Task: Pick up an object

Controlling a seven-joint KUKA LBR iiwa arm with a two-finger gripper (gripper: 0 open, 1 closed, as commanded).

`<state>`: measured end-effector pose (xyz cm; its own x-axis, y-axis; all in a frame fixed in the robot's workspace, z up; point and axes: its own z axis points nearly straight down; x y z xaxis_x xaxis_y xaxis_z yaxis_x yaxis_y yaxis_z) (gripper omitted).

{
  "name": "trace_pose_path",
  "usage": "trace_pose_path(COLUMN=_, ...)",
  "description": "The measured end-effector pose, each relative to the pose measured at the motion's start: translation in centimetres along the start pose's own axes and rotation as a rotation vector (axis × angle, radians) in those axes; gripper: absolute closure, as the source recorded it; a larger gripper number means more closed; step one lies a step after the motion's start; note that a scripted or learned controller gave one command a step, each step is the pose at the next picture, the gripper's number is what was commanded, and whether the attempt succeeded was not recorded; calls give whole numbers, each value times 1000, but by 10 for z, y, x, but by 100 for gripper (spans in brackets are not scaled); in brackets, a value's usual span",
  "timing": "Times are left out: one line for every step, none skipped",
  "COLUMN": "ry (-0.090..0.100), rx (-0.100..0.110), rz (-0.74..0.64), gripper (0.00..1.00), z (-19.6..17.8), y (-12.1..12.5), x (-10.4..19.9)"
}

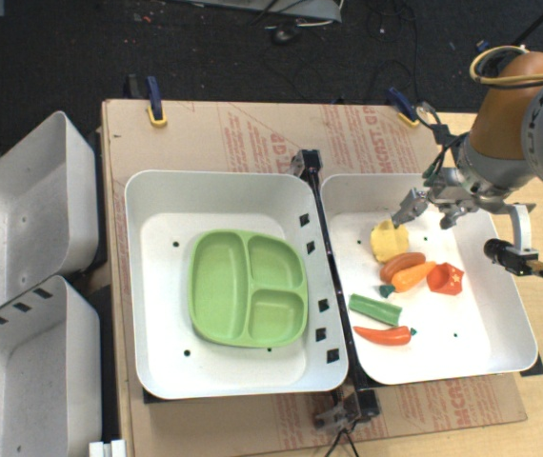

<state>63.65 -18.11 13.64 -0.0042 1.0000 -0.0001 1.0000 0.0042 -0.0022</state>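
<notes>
Two white bins sit side by side on the desk (214, 131). Inside the left bin (148, 255) lies a light green tray (249, 288) with three compartments. The right bin (500, 331) holds the small toy foods, all close together: a green pepper (374, 307), a long red chili (383, 334) with a green tip below it, a pale yellow chunk (389, 242), an orange carrot-like piece (407, 272) touching a brownish sausage shape, and a red pepper (446, 279) at the right of the group. The hand (430, 209) hangs over the far part of this bin, just above and right of the yellow chunk — nothing is between its fingers, which stand spread apart, released.
</notes>
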Motion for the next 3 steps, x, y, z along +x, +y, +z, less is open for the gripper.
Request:
trace_pose_path(ry=0, rx=-15, rz=2, gripper=0, z=38, y=5, x=0)
trace_pose_path(ry=-4, rx=-25, rz=-1, gripper=100, z=24, y=7, x=0)
trace_pose_path(ry=-2, rx=-7, rz=3, gripper=100, z=-27, y=-1, x=-1)
